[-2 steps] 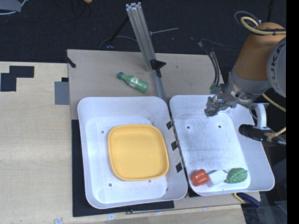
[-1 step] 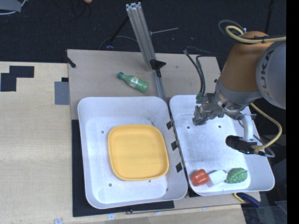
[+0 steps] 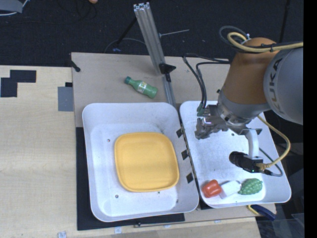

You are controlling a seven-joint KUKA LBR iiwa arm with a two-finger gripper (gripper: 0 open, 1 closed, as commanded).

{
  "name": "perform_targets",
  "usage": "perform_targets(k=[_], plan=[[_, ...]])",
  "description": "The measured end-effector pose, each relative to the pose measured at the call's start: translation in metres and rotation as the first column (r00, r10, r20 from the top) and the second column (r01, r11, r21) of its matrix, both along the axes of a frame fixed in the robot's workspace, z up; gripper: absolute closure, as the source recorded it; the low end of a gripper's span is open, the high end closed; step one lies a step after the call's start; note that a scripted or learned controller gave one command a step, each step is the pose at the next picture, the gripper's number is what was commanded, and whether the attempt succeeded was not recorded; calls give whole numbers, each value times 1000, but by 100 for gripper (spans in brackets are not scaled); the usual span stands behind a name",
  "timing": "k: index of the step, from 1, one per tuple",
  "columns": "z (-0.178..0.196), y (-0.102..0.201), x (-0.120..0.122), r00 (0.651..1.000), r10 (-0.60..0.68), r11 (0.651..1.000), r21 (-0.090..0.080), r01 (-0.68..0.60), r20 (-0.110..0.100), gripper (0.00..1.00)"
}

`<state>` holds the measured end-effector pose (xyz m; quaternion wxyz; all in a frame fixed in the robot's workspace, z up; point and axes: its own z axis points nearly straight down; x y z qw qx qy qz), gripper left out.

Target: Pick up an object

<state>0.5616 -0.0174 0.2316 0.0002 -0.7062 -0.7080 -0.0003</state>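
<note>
My gripper hangs over the upper left part of the right bin, below the orange wrist band. Nothing shows between its fingers. Near that bin's front edge lie a red pepper-like toy, a small white piece and a green bumpy toy, well below and to the right of the gripper. A yellow square plate lies flat in the middle of the left bin.
A green bottle lies on the bench behind the left bin. A metal rail slants up from between the bins. A black cable connector and hoses hang from the arm over the right bin.
</note>
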Motion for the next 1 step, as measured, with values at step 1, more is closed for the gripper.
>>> perform_targets(k=[1], plan=[[-9,51,-25,1000,1,1000,0,-1,-2,100]])
